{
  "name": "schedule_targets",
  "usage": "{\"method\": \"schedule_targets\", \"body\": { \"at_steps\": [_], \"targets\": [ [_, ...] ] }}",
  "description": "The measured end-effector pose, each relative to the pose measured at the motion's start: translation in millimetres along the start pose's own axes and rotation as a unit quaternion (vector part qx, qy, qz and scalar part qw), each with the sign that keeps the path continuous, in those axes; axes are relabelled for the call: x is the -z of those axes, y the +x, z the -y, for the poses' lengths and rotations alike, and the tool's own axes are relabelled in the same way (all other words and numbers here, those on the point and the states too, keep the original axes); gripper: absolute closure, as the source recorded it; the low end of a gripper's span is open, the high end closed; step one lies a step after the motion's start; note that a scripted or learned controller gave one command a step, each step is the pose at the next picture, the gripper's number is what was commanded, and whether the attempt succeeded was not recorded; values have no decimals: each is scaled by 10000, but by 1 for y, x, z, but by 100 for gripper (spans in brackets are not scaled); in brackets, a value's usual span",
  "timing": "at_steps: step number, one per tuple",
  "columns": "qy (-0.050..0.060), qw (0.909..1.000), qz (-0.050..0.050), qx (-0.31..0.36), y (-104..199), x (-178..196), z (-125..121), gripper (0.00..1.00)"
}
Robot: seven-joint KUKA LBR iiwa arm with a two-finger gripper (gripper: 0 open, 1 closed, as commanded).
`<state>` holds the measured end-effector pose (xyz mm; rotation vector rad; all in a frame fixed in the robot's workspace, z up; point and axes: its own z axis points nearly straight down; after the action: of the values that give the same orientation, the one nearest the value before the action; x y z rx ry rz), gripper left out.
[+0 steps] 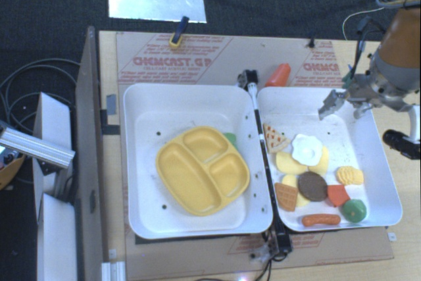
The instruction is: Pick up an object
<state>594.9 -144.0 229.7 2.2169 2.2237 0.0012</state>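
Observation:
My gripper hangs over the far right part of the right bin, open, with nothing between its fingers. Toy food lies in the near half of that bin: a pizza slice, a fried egg, a brown patty, a waffle, a sausage, a green ball, a red block and a yellow corn piece. The egg is the piece nearest the gripper, a short way to its front left.
The left bin holds a yellow divided tray with a green piece behind it. An orange carrot lies on the cardboard behind the bins. A yellow-tipped tool lies further back. A black part juts in at the right.

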Motion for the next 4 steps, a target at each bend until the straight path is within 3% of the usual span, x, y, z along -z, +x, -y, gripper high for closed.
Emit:
{"method": "schedule_targets", "body": {
  "at_steps": [1,2,3,4],
  "targets": [
    [68,10000,-16,-27,-12,-116,59,0],
    [6,10000,-9,-13,21,-145,83,0],
    [-13,10000,-1,-9,19,-134,82,100],
    [-43,10000,31,-40,-43,-26,108,100]
  ]
}}
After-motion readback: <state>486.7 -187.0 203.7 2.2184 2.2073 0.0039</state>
